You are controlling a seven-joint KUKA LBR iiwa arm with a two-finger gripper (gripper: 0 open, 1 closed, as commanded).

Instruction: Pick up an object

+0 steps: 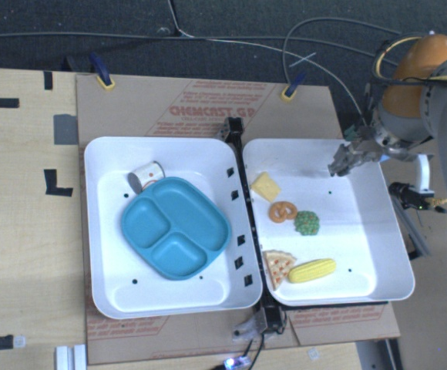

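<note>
The blue tray (176,228) is filling the left bin (100,230); corn (310,270), broccoli (307,223) and pretzel (283,211) are lying in the right bin (389,245). The claw (345,163) is hovering at its far edge, its opening impossible to tell; centring over the corn looks wisest

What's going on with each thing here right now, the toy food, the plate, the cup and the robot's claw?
Blue plate: flat, right way up, in the left bin.
Cup: tipped on its side, touching the plate's edge.
Cheese wedge, pretzel, broccoli, pizza slice, corn cob: loose on the floor of the right bin.
Gripper: over the right bin's far corner, holding nothing.
</note>
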